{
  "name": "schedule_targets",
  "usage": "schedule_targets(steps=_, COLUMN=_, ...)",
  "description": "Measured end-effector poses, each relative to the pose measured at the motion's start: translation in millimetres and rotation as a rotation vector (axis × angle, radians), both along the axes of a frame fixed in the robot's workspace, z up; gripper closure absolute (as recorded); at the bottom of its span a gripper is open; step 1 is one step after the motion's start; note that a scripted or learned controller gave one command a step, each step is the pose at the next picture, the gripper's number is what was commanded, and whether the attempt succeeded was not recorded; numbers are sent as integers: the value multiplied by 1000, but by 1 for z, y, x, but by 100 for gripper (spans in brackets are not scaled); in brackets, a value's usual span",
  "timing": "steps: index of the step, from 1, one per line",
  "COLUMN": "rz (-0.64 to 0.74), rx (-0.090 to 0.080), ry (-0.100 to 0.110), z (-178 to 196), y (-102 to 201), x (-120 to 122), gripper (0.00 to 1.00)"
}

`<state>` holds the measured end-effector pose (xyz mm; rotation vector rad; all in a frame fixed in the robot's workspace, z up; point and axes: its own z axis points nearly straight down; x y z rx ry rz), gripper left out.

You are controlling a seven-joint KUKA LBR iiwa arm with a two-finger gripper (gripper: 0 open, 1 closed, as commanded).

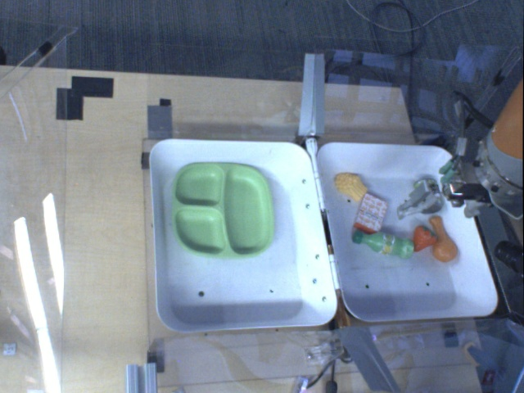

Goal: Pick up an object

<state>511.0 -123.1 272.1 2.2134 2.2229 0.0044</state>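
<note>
Seemingly open, the hand (422, 196) hovers in the right bin (393, 301) — just above the orange toy (442, 242).

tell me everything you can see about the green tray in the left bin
The green tray is a pale green, rounded-corner dish that looks like moulded plastic, with a smooth matte surface. It is split into three wells: two smaller ones stacked on its left side and one long one down its right. It lies flat and right way up on the floor of the left bin, in the upper middle part, apart from the bin's walls. Nothing lies in its wells, and nothing but the bin floor touches it.
</note>
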Motion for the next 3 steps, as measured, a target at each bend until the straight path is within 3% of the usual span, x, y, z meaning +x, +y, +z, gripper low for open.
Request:
schedule_targets(steps=1, rz=33, rx=1, ry=1, z=-105, y=16, x=72, gripper=0)
schedule_targets(steps=2, rz=36, rx=1, ry=-1, z=-185, y=40, x=74, gripper=0)
schedule_targets(steps=3, rz=36, rx=3, ry=-8, z=-171, y=41, x=76, gripper=100)
